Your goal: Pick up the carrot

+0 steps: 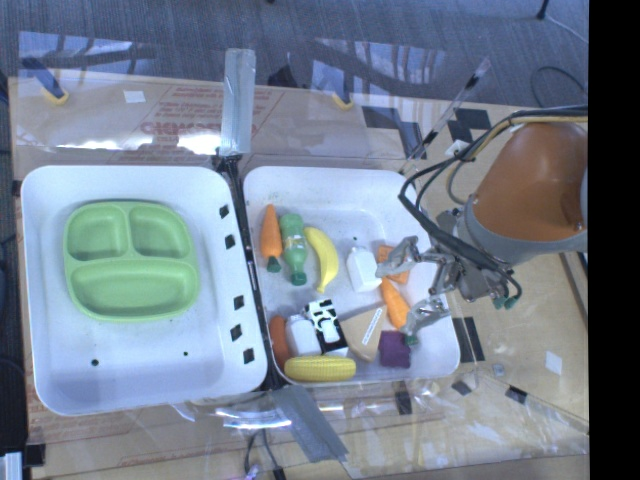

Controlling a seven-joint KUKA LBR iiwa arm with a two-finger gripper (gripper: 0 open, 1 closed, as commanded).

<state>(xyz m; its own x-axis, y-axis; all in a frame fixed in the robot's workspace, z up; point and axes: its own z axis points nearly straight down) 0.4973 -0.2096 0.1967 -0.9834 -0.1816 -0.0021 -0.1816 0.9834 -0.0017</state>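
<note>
An orange carrot (270,236) lies at the left side of the right bin (330,183), next to a green bottle (293,248). A second orange, carrot-like piece (395,304) lies near the bin's right wall, with a smaller orange bit (388,256) just above it. My gripper (414,286) hangs low over that right side. Its fingers are open, one fingertip (405,252) above the orange piece and the other (427,316) below it. The piece lies beside the gap and neither finger grips it.
The right bin also holds a banana (322,256), a white bottle (360,268), a corn cob (320,369), a purple block (394,350), a black-and-white item (322,320) and a reddish piece (279,336). A green divided plate (130,260) sits in the left bin (60,368).
</note>
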